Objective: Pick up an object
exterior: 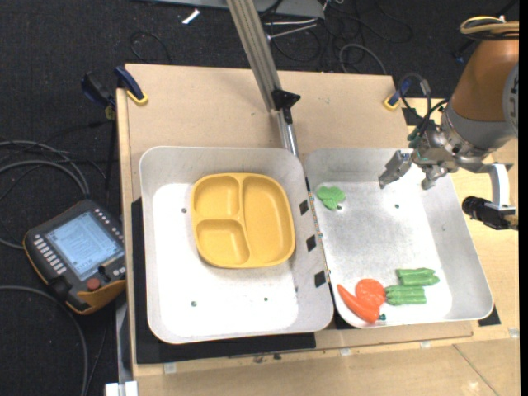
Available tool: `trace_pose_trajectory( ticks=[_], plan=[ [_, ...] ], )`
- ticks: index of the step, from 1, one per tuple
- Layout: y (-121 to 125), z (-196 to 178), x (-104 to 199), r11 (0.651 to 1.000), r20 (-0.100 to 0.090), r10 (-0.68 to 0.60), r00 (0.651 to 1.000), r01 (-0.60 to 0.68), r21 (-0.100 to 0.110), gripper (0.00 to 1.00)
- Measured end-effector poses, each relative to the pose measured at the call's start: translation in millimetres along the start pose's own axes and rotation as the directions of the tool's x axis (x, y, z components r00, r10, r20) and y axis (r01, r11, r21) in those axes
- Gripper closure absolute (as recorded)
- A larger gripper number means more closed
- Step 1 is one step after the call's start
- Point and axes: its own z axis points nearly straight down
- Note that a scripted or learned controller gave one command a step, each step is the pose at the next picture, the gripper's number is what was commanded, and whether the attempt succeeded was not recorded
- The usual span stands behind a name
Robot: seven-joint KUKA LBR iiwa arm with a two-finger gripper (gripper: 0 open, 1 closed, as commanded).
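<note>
My gripper (412, 174) hangs over the far right part of the right bin (462, 246), its two fingers spread open with nothing between them. A small green leafy piece (331, 196) lies in the right bin's far left part, well to the left of the gripper. At the near edge of that bin lie an orange carrot (355, 304), a red tomato-like piece (370, 292) and two green pods (410, 287). A yellow divided plate (243, 219) sits in the left bin (165, 246).
A metal pole (257, 44) slants down to the divider between the bins. Clamps sit at the bench's far corners (132, 89). A teach pendant (78, 254) lies on the floor at left, with cables around.
</note>
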Motion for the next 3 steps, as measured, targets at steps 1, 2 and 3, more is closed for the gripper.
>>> trace_pose_trajectory(
  ticks=[1,2,3],
  plan=[
    [0.0,0.0,0.1,1.0,0.0,0.0,1.0,0.0,0.0,0.0],
    [-3.7,52.2,-9.4,1.0,0.0,0.004,1.0,-0.004,0.004,0.0],
    [-4.5,106.0,-8.5,1.0,-0.001,0.002,1.0,-0.002,0.004,0.0]
  ],
)
